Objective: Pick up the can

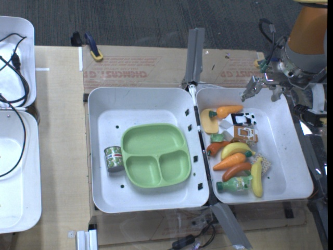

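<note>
A small can (113, 158) with a green label lies on its side in the left bin (101, 113), just left of the green divided plate (155, 154). My gripper (264, 88) hangs above the far edge of the right bin (291, 139), well to the right of the can. Its fingers are spread apart and open, with nothing between them. The orange band of the arm (308, 27) rises at the upper right.
The right bin holds several toy foods: carrots (229, 110), bananas (235, 149), a green bottle (234, 184) and small boxes (244, 134). A grey divider post (194, 56) stands between the bins at the back. White trays with black cables (13, 77) sit far left.
</note>
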You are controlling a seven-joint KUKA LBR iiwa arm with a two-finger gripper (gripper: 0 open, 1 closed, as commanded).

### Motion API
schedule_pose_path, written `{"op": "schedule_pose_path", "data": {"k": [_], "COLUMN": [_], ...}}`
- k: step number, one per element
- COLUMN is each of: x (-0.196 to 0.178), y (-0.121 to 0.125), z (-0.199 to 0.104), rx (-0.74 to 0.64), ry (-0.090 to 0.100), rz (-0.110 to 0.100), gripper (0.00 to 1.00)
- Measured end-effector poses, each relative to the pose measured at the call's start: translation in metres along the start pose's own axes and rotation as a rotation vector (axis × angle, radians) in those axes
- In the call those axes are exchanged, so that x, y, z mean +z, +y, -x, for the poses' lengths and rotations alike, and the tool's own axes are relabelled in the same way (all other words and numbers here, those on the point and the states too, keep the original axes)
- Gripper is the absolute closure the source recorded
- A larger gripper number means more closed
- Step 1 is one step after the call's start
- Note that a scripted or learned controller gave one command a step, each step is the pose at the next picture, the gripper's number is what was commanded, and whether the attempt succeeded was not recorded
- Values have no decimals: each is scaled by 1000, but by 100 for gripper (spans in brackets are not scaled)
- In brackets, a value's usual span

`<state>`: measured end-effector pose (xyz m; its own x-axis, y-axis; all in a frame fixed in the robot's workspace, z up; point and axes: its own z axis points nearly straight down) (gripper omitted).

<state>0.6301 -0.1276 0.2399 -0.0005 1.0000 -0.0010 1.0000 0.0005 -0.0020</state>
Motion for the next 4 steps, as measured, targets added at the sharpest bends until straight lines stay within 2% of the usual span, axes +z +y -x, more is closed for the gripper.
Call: {"op": "schedule_pose_path", "data": {"k": [1,2,3,4], "x": [127,134,134,132], "y": [-55,-5,20,-33], "z": [39,51,79,75], "rx": [-147,436,407,726], "ry": [-3,2,13,15], "rz": [20,20,13,33], "gripper": [0,0,0,0]}}
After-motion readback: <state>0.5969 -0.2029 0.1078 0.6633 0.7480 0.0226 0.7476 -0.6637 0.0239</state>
